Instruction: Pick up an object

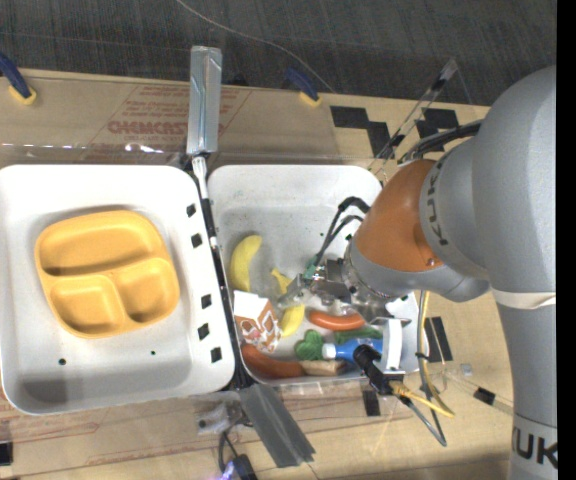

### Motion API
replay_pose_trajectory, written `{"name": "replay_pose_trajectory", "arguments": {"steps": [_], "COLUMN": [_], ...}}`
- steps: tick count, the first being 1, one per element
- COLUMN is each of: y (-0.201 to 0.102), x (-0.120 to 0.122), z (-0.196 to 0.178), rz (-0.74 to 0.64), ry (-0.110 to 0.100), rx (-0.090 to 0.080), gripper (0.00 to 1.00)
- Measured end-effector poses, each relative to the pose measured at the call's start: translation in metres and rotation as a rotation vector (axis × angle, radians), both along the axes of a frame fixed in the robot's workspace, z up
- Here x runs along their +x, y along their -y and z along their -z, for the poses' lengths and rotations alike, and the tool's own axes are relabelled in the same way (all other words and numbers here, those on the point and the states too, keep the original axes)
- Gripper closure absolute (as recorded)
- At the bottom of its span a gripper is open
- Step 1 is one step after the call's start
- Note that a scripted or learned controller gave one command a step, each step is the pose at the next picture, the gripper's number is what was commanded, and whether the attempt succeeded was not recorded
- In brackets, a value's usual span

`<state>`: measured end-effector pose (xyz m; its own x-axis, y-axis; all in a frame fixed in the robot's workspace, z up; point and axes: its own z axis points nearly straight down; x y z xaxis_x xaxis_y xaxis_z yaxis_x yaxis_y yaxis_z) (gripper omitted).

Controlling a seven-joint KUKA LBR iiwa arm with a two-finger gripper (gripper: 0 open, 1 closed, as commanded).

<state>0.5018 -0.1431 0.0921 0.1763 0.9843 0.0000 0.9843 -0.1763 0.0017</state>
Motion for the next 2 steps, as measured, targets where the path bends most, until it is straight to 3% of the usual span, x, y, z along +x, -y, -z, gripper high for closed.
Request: {"name": "replay_pose_trajectory", "arguments": {"steps": [1,2], "y": [0.000,-0.113], "x": [0.000,0.020], "z": [-0.009,-0.186], "rz": [-0.005,-0.150], "ry": [0.002,0.007], "rx": [-0.003,0.003], "gripper": [1.00,1.00]}}
